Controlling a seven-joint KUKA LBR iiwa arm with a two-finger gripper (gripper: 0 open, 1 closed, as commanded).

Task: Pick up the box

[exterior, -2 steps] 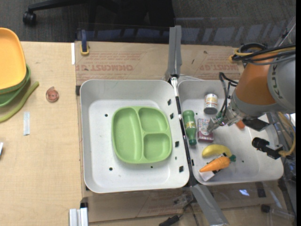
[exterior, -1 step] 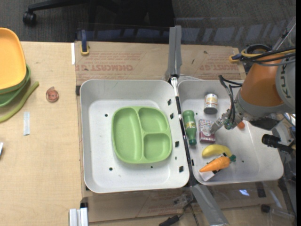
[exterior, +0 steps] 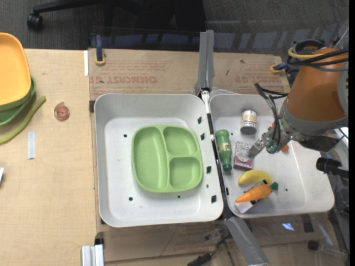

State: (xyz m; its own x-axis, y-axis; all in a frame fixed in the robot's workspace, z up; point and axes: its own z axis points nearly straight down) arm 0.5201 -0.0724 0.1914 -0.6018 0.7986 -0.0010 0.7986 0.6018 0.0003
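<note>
From my remote seat I see the grey KUKA arm w/ orange band (exterior: 316,90) reaching in from the right over the right shallow white bin (exterior: 310,195). Its two-finger gripper (exterior: 259,147) hangs low, tip just at the right edge of the small pink-and-white printed box (exterior: 242,154), which lies flat near the bin's left-centre. I can't tell how wide the jaws stand or if they touch the box; too small and blurred from this angle. Nothing visibly between them.

Other items in the right bin: green plastic bottle (exterior: 223,148) lying along the left wall, just beside the box; small round silver-lidded jar (exterior: 249,121) above the box, apart from it; yellow toy banana (exterior: 254,177) below the box; orange toy carrot w/ green top (exterior: 255,193) just under the banana, nearly touching.

Left white bin (exterior: 111,204) holds a light green three-compartment plastic tray (exterior: 166,158), approx centred.

On the wooden bench, far left: stacked yellow and green plates (exterior: 12,85), small pink round piece (exterior: 61,111).
</note>
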